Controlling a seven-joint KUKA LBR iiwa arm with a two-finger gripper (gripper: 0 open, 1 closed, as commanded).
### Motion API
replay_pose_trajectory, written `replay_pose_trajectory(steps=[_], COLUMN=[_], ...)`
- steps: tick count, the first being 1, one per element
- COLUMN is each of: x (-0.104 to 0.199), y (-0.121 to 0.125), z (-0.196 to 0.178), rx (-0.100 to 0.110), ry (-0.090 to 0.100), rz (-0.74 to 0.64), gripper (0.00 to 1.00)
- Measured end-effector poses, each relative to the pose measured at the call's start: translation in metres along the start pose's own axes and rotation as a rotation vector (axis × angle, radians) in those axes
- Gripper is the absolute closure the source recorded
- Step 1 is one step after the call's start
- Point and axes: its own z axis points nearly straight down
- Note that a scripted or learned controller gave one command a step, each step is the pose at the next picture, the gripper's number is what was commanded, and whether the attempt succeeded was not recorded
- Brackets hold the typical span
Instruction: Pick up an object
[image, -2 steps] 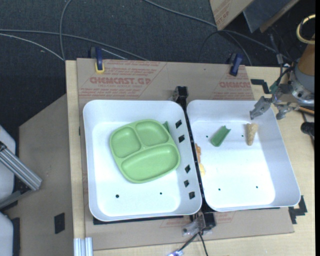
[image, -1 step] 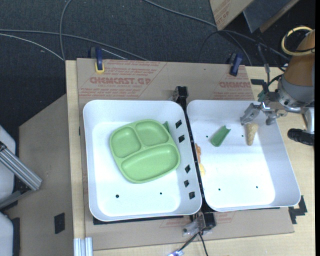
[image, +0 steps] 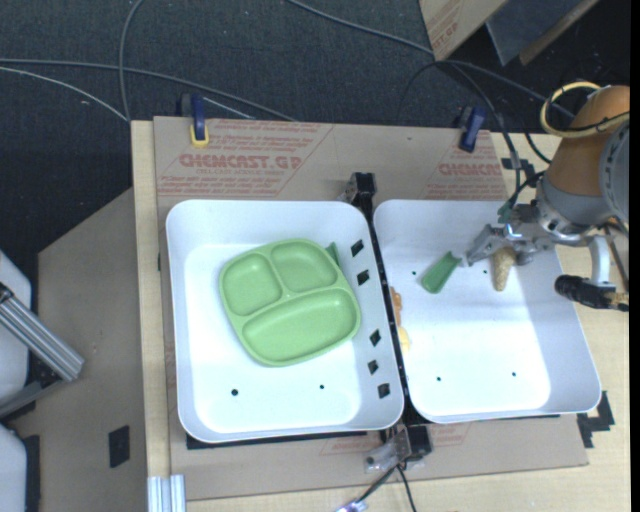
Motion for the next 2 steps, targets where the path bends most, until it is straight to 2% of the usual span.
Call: replay_pose_trajectory(steps=[1,2], x=[0.000,0.004], y=[0.002,0.004], z=[-0.015,-0.080], rx=[-0.007,-0.013], ry=[-0.002,-0.004], rz=[-0.001,0.000], gripper=[1.00,1.00])
